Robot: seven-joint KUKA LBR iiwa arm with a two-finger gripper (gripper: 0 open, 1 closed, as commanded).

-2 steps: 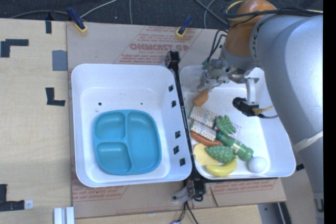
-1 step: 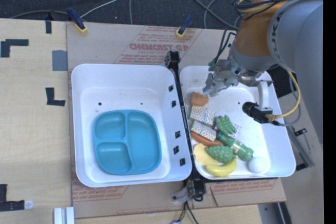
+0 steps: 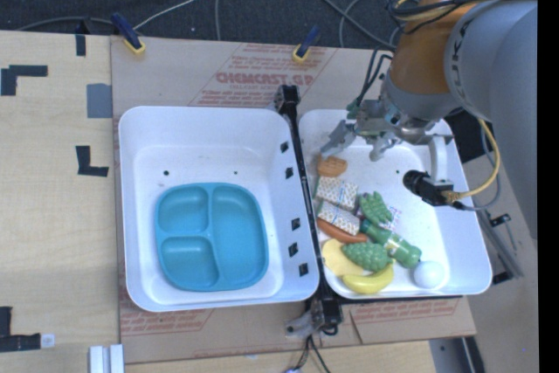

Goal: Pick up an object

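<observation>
Because the toy food [image 3: 362, 227] lies heaped toward the near side of the right bin [image 3: 458, 262], the gripper [image 3: 356, 138] hovers above the bin's bare far end, fingers spread wide and holding nothing, apparently lining up a descent.

The two shallow white plastic bins [image 3: 140, 188] look smooth and slightly glossy. The turquoise compartment tray [image 3: 212, 236] has a matt plastic finish, and the brown cardboard sheet [image 3: 210, 74] underneath appears dull and papery.
</observation>
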